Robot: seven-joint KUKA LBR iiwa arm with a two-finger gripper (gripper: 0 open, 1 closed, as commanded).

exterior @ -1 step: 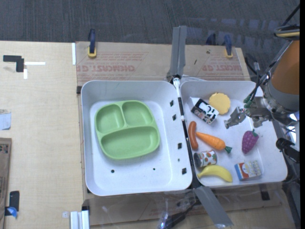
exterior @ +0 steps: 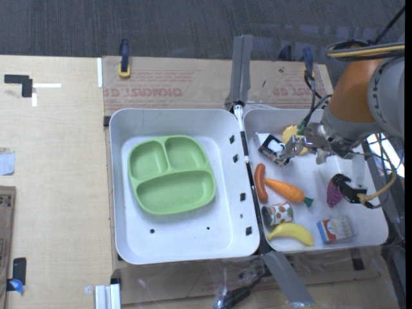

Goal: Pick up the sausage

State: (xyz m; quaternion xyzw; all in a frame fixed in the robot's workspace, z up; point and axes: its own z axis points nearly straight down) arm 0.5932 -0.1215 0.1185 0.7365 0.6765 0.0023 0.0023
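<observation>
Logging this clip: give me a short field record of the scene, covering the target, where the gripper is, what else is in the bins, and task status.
target: sausage, lying in the right bin near its left wall
target neighbours: carrot just right of it, can below
gripper: over the right bin, above and right of the sausage
other right-bin items: banana, small carton, purple item
left bin: holds a green divided plate
status: sausage not yet picked up

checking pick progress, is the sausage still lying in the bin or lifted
Lying in the bin. The sausage rests flat on the right bin's floor beside the carrot, apart from the claw.
</observation>
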